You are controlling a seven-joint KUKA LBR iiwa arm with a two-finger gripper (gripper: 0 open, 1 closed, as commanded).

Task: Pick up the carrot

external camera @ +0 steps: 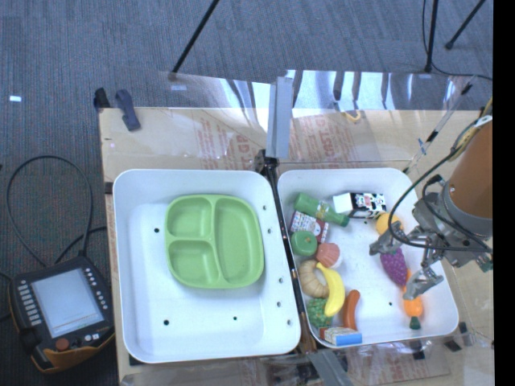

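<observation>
The gripper [409, 265] hangs at the lower right of the frame with fingers wide apart, just above the orange carrot [413, 307] in the right bin [438, 328].

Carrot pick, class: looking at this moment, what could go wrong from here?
1. The carrot lies close to the right bin's wall, which could block a finger.
2. The purple grapes lie just beside it under the gripper, so they might get grabbed or knocked instead.
</observation>
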